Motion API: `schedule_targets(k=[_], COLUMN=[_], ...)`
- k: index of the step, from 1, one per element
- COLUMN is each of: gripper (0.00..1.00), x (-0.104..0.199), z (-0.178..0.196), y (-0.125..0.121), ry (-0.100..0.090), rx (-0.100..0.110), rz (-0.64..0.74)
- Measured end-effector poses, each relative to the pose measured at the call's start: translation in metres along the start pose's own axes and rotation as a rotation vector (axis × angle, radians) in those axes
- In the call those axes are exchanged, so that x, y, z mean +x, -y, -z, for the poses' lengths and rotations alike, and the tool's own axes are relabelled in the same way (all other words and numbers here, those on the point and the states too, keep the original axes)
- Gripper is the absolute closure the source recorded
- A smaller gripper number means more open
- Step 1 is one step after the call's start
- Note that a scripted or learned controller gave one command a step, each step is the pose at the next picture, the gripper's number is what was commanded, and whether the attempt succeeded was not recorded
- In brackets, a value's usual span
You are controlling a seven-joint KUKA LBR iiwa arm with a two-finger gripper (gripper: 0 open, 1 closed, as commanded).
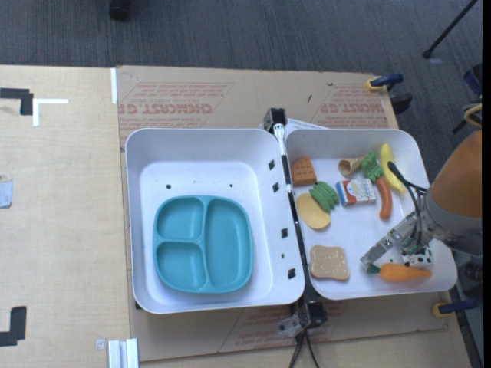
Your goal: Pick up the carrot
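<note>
Gripper (381, 253) just above-left of carrot (404, 272), opening unclear, nothing visibly held; centre over carrot before closing.

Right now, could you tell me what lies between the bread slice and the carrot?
In the camera view, the gripper sits between bread slice and carrot.

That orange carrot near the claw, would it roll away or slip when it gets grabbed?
The carrot looks like smooth toy plastic, so probably stiff, light and somewhat slippery. Its rounded, tapered shape may let it roll when nudged, though the right bin's wall close beside it should stop it.
</note>
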State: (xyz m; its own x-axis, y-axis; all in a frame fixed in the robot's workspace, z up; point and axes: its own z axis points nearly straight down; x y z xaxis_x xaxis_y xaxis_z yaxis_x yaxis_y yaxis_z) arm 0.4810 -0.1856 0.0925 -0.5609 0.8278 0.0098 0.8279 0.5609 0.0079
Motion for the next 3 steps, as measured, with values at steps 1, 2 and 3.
schedule_targets(k=[1,2,3], gripper=[0.00,1.00,0.00], x=[-0.0091,-0.0132,-0.0113], z=[-0.0003,0.0096,0.0092], y=[0.0069,0.0066,0.0054], ry=[-0.006,0.007,0.001], rx=[0.001,-0.001,-0.001], rz=[0.212,0.206,0.207])
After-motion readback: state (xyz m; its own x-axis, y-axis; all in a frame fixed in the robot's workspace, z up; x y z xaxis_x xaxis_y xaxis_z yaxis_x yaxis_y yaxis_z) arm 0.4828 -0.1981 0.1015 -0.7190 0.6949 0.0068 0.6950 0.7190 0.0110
